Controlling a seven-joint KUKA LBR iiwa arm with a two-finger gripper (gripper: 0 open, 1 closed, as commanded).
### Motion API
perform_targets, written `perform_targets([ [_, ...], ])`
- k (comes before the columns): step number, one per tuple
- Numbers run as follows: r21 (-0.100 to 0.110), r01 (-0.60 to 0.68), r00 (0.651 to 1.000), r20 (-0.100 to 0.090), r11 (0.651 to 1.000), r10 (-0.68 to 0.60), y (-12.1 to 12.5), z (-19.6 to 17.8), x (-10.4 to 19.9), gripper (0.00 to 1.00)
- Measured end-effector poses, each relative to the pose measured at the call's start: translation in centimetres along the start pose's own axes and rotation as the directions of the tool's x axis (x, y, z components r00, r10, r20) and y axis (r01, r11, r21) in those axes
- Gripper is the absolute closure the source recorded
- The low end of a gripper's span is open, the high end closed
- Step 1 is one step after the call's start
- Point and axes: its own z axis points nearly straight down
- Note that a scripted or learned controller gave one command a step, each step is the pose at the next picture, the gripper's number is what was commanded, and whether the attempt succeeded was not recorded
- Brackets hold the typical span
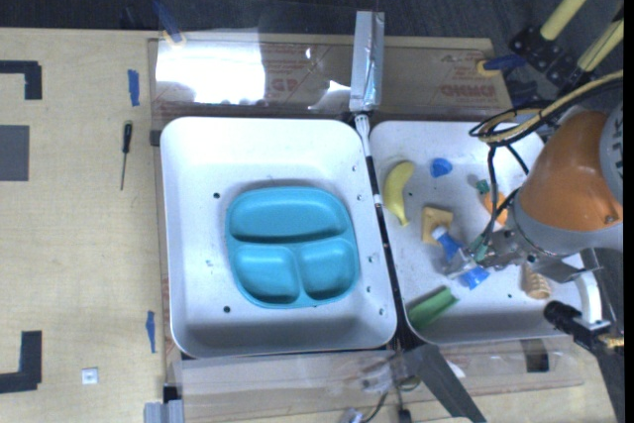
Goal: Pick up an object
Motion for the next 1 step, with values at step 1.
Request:
perform_targets([
  [1, -0.001, -0.187, 0.982, 0.000, 0.982, 0.187, 6.01, -11.98, 5.34, 1.00],
])
